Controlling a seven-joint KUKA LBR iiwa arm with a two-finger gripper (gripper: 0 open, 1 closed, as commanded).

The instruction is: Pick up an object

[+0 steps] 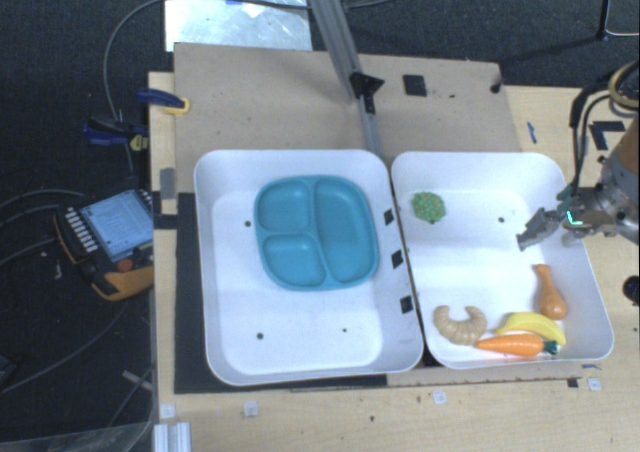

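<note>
**Five candidates, nothing gripped yet**

Four toys cluster at lower right of the right bin: croissant, carrot, banana, drumstick. Broccoli sits apart, upper left of that bin. Gripper is at the bin's right edge, just above the drumstick; can't tell jaw state. Looks like approach phase. Next: pick a target, likely the drumstick, then descend. Blue plate in the left bin is irrelevant.

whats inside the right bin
In the right bin: a green broccoli piece, a croissant, a banana, a carrot and a chicken drumstick. The gripper covers part of its right rim.
</note>
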